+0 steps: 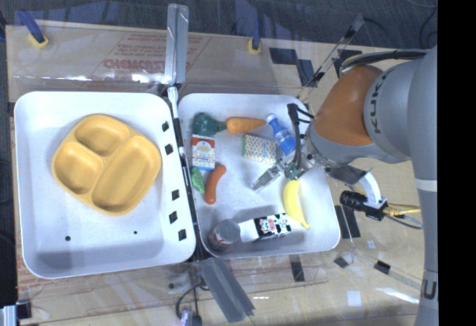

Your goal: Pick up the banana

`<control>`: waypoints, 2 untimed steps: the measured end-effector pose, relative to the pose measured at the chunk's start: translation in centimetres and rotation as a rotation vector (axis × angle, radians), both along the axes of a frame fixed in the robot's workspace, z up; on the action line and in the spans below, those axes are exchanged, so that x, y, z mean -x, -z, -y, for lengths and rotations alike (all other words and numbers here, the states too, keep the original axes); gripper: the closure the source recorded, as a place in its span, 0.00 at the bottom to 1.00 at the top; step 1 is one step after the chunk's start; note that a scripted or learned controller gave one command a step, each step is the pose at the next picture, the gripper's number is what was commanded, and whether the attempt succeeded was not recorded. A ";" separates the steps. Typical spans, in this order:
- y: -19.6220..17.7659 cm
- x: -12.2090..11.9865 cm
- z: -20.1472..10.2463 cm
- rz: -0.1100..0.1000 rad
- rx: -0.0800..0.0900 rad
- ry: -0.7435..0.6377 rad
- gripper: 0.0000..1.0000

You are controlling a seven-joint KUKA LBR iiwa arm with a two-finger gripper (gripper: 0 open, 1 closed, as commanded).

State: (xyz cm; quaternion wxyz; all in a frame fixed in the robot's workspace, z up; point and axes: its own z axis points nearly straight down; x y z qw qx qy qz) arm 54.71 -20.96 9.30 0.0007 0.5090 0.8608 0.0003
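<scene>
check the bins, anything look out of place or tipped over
Nothing looks spilled or damaged. In the right bin a can and a black-and-white bottle lie on their sides by the near wall, and the banana lies flat beside them. The yellow divided plate sits upright in the left bin.

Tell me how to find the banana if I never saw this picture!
Look in the right white bin, the one crowded with toy food. Go to its right side, just below the gripper. The banana is the only plain yellow curved thing there, beside a black-and-white bottle.
</scene>
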 end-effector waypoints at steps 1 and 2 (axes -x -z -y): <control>0.2 0.9 -2.8 -0.005 -0.002 0.108 0.00; 0.2 6.9 -0.6 -0.007 -0.011 0.266 0.00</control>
